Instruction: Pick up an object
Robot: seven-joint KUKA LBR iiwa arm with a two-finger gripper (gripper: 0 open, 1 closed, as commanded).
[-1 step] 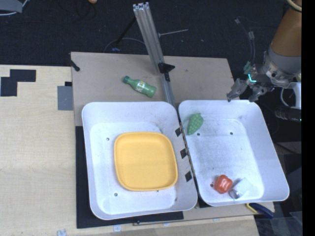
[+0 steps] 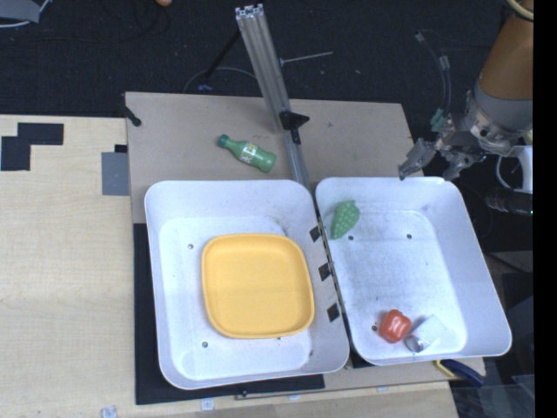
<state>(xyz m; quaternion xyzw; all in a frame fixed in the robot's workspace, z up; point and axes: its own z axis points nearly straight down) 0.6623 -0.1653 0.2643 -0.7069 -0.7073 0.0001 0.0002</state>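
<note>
Hanging above the far edge of the right bin (image 2: 474, 259), the gripper (image 2: 432, 162) is seen with jaws spread and nothing between them, probably kept high before a descent. A green piece (image 2: 345, 219) and a red piece (image 2: 394, 325) are found in this bin, well apart. A yellow plate (image 2: 258, 285) is placed in the left bin (image 2: 170, 259), and nothing is seen blocking the way.
</note>
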